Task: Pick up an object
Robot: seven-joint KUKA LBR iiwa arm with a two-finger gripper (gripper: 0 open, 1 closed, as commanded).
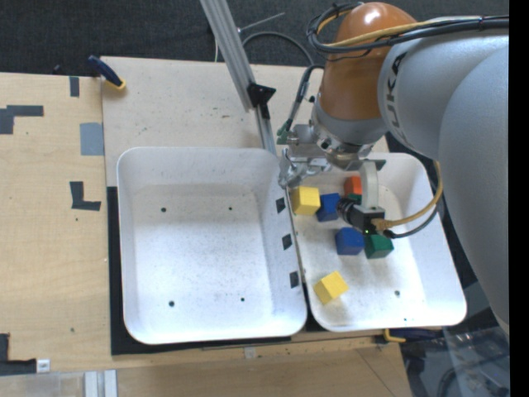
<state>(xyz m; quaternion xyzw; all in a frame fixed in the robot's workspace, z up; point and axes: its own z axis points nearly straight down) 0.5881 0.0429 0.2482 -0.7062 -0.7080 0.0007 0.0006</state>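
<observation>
Gripper (310, 172) hangs over the right bin (430, 304), just above a squarely set yellow cube (307, 200); grip state — cannot tell.

We note a pale wooden bench (50, 222) with grey tape patches (91, 137) at 9 o'clock. Dark carpet (99, 15) runs across 12 o'clock. A slanted metal post (231, 44) rises at 12 o'clock. Lighting is even.
</observation>
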